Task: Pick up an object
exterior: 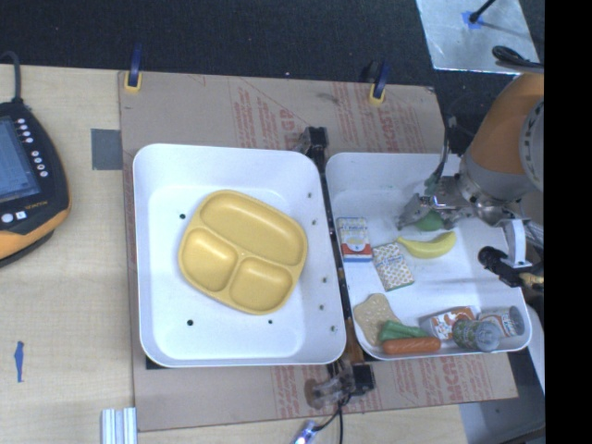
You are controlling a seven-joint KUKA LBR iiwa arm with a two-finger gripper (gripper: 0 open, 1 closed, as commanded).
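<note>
Jaws (427, 213), grip unreadable, over right bin (370, 169) on cardboard-covered bench (259, 109).

Robotics lab test bench. Evidence: grey arm with orange band (504, 141); teach pendant (28, 188) on wooden benchtop far left of jaws; cardboard sheet (268, 109) held by clamps (377, 80); two white bins (153, 248) holding toy food; taped floor marker (474, 18).

arm (504, 146): grey shell, orange band (above wrist) | pincer (427, 208): metallic silver fingers
</note>
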